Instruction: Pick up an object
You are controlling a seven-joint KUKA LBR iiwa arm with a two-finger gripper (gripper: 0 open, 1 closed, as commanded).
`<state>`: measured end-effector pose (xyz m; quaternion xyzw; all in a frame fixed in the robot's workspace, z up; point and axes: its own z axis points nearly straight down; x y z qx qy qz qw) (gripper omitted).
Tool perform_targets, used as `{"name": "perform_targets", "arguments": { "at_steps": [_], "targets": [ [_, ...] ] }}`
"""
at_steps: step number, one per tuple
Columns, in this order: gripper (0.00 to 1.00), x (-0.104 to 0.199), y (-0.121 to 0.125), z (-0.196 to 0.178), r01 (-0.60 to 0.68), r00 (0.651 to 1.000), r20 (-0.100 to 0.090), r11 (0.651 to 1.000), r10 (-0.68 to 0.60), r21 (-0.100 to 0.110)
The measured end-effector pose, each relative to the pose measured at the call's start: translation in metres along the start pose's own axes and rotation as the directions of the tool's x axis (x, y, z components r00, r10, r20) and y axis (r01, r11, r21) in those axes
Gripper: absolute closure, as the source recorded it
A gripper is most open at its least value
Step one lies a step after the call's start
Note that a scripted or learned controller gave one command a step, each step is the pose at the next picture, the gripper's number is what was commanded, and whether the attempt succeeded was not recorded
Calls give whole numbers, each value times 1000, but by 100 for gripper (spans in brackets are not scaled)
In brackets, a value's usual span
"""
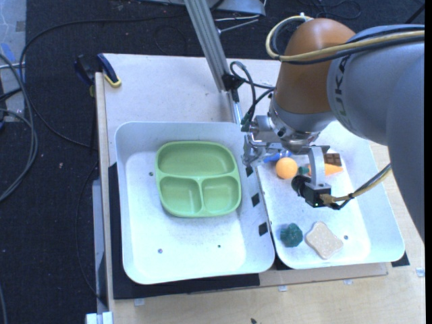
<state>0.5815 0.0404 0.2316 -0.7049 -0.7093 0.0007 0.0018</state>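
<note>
Took first the left bin (128,208): white, shallow, round-cornered, faintly speckled. Saw in it a pale green plate (199,179), smooth moulded plastic by the look, split into three compartments and bare.

Found next the gripper (250,152), low over the seam between the bins, at the left edge of the right bin (378,238). Could not tell how wide it stood, and saw nothing caught in it. Judged the task hardly begun: had lifted nothing, and had yet to settle on a thing, close on it and raise it.

Noted just to the right of the gripper an orange ball (286,169), smooth and round, lying in the right bin, close to the gripper but apart from it. Noted nearer the front a dark teal lump (291,235), fuzzy and roundish. Just beside it saw a tan slab (325,240), grainy like a sponge, with rounded corners. Glimpsed farther back a small brown block (333,159), partly hidden; could not make out its kind.
</note>
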Motion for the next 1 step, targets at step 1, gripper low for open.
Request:
{"name": "perform_targets", "arguments": {
  "at_steps": [1],
  "targets": [
    [100, 52, -18, 11, 2, 1000, 0, 1000, -2, 0]
  ]
}}
